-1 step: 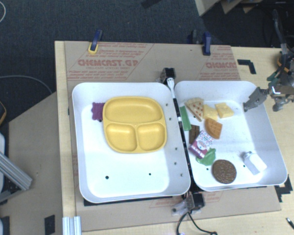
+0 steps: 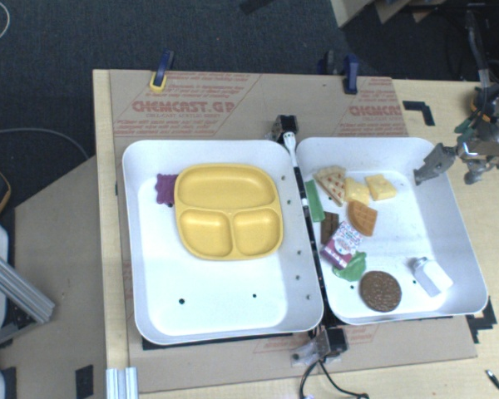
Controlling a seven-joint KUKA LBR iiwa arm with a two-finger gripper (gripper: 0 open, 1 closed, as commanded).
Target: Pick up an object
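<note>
The right bin (image 2: 449,223) holds several toy foods: a waffle wedge (image 2: 331,183), a yellow cheese piece (image 2: 382,187), an orange toast square (image 2: 363,218), a pink packet (image 2: 343,243), a round brown cookie (image 2: 380,291) and a small white bottle (image 2: 428,275). My gripper (image 2: 452,169) hangs over the bin's far right corner, right of the cheese and apart from every item. Its two grey fingers (image 2: 431,163) stand spread, open, with nothing between them.
The left bin (image 2: 150,289) carries a yellow divided plate (image 2: 229,210) with a purple piece (image 2: 165,188) at its left side. A green strip (image 2: 314,202) lies along the right bin's left wall. Clamps (image 2: 350,72) sit at the bench's far edge.
</note>
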